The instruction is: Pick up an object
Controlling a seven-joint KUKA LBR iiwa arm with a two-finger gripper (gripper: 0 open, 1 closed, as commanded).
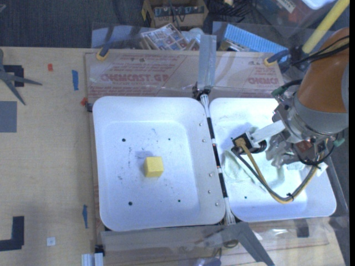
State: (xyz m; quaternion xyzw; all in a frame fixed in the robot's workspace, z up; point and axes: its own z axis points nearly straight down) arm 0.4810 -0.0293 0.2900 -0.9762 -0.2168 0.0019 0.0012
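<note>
You are looking down at a slant on two shallow white bins set side by side on a wooden bench. In the left bin (111,121) a small yellow block (153,166) lies flat on the floor, a little below the middle, well apart from every wall and with nothing touching it. Faint dark specks and smudges mark the bin floor around it.

The arm (327,87) comes in from the right, its orange band and grey wrist cut off by the frame edge. It hangs over the right bin (244,112), and its bulk hides much of that bin's right side. Below the wrist you can make out the gripper (280,151) as a pale grey cluster against the white floor, too muddled with cables to read; you cannot tell whether it is released or clenched, and nothing shows as held in it. A yellow-and-black cable (266,184) loops from a small dark fitting across the bin floor and back up toward the wrist. The gripper is well apart from the yellow block, with the divider between the bins lying between them.
</note>
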